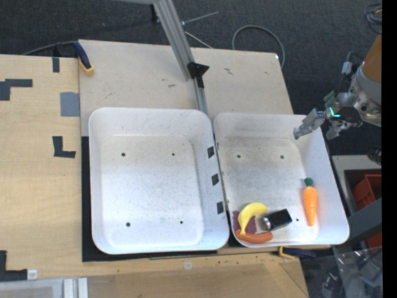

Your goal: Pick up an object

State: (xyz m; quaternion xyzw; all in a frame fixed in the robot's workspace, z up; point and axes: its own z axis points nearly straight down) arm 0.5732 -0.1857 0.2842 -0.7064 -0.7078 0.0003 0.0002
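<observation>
Hovering at the right bin's (322,166) upper right rim, the gripper (319,124) holds nothing; whether its fingers are wide or narrow I cannot tell. Both shallow white plastic bins sit side by side on a pale wooden bench (37,135) over dark floor. Along the right bin's near edge lie a curved yellow banana (250,213), a black block (277,219) and a red piece (253,236), with a tapered orange carrot (309,205) just beside them. Specks mark the smooth left bin (149,179).

One fixed camera looks down aslant on both bins (214,129)
</observation>
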